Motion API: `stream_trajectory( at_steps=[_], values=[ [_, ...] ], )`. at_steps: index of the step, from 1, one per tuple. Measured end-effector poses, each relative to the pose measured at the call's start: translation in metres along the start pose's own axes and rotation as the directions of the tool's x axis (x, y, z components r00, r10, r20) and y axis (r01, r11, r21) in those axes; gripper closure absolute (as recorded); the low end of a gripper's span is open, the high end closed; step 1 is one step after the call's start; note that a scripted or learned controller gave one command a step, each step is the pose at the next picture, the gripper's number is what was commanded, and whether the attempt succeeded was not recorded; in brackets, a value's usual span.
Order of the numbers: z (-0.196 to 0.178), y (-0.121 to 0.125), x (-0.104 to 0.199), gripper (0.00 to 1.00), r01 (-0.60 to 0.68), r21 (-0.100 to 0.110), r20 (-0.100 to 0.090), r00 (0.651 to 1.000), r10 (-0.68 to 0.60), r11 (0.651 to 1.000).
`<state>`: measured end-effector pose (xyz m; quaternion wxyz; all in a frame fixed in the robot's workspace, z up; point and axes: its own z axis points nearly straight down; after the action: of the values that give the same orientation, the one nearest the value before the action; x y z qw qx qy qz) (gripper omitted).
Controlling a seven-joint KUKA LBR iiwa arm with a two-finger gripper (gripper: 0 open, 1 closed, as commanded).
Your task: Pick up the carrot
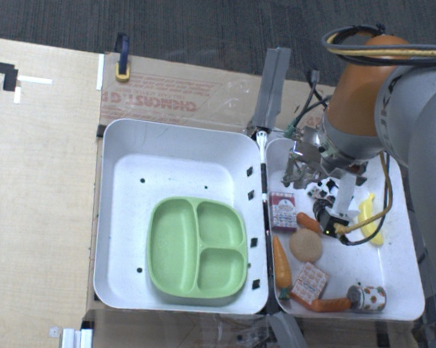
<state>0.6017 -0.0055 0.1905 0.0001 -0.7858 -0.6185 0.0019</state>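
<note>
Arm reaching in, gripper pointing down.

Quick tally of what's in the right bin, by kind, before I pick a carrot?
Carrots: 3
Small boxes: 2
Round bun: 1
Banana: 1
Can: 1
Black-and-white toy: 1
Total: 9

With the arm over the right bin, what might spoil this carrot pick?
Three orange carrot-like pieces lie in the right bin, so the wrong one may get grabbed. The carrot hugs the left wall, leaving little room. A round beige item and small box crowd it and may get knocked.
</note>
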Motion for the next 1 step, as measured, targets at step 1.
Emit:
stream_trajectory(
  at_steps=[1],
  values=[
    [-0.0003,0.0302,0.0276,1.0,-0.026,-0.001,0.0,1.0,0.026,1.0]
  ],
)
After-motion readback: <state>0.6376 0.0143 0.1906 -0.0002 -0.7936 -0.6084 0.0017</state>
